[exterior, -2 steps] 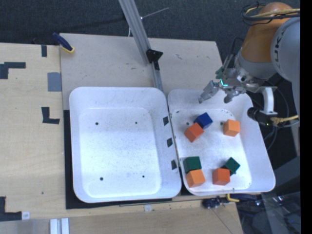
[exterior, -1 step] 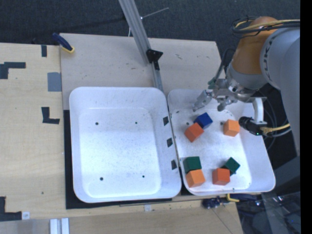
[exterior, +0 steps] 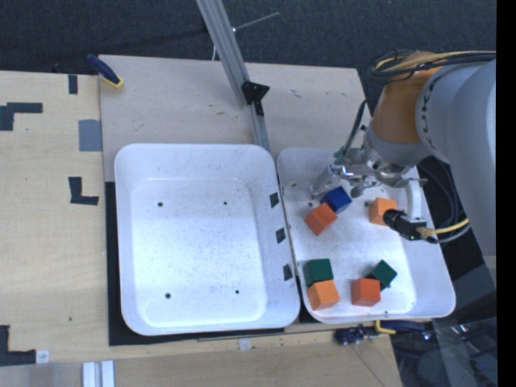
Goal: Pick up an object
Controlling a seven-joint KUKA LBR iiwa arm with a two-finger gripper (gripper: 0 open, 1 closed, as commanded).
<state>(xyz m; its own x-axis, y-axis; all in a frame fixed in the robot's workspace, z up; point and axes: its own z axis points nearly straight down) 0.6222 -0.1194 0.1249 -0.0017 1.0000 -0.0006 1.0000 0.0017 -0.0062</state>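
**Lead:** Where is the arm right now?

**Me:** I see the arm (exterior: pixel 435 103) reaching in from the right, its orange band above the wrist, with the pincer (exterior: pixel 348 177) down in the right bin (exterior: pixel 427 297), near that bin's far edge. It sits just above the blue block (exterior: pixel 337 198). I cannot tell from this slant whether it is spread or pressed together, or whether it touches the block.

**Lead:** What is lying around it?

**Me:** The blue block lies in the far half of the right bin, touching an orange block (exterior: pixel 321 218) on its near left side. A second orange block (exterior: pixel 381 210) sits toward the bin's right wall, close to a black fitting with a yellow cable (exterior: pixel 415 230). Along the near edge I count four more: a green block (exterior: pixel 318 269) with an orange block (exterior: pixel 324 294) right against it, then another orange one (exterior: pixel 366 291) with a dark green block (exterior: pixel 384 273) just beside it.

**Lead:** And the other bin?

**Me:** The left bin (exterior: pixel 129 176) stands beside the right one, their walls meeting mid-bench. A grey metal pole (exterior: pixel 230 47) slants down from the far edge of the bench (exterior: pixel 161 95) to the spot where the bins meet. A blue and yellow tool (exterior: pixel 105 70) lies at the bench's far left corner.
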